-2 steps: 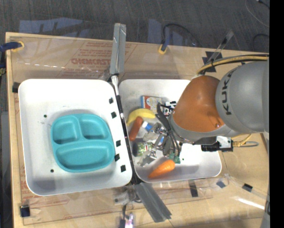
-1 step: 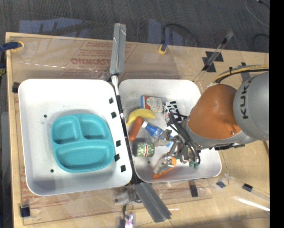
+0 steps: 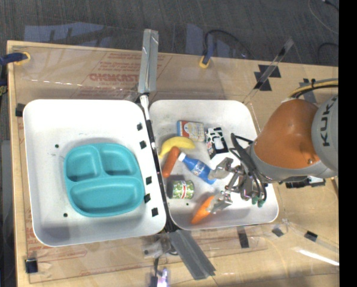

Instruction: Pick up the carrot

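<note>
You had one fixed camera above the bench (image 3: 58, 58), looking down at a slant from mid distance. It took in both white bins (image 3: 40, 118) side by side plus dark floor beyond. The arm (image 3: 286, 139) came in from its right.

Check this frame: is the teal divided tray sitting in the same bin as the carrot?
No. The teal tray lies in the left bin, while the carrot lies in the right bin near its front edge.

Carrot (image 3: 202, 210) top end hidden under claw (image 3: 225, 200); finger state unclear.
</note>
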`<state>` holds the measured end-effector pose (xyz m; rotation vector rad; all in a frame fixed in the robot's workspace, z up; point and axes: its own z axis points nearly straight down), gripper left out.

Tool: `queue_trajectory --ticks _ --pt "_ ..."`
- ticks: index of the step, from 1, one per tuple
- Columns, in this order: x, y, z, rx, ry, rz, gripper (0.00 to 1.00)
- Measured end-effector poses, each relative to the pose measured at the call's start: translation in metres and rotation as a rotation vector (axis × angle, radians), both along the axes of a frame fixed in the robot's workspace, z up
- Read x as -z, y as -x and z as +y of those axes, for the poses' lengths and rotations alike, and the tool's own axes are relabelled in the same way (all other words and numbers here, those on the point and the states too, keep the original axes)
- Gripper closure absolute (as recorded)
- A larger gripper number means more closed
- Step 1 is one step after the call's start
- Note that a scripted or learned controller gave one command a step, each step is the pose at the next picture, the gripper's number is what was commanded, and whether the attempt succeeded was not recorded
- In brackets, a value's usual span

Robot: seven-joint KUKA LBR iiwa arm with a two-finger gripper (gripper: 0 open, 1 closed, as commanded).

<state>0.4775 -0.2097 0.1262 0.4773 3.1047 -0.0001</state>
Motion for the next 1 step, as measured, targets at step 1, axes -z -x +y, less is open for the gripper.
queue_trajectory --ticks 1 --pt "0.0325 -0.0015 0.0003 -0.465 0.002 -0.003 0.0"
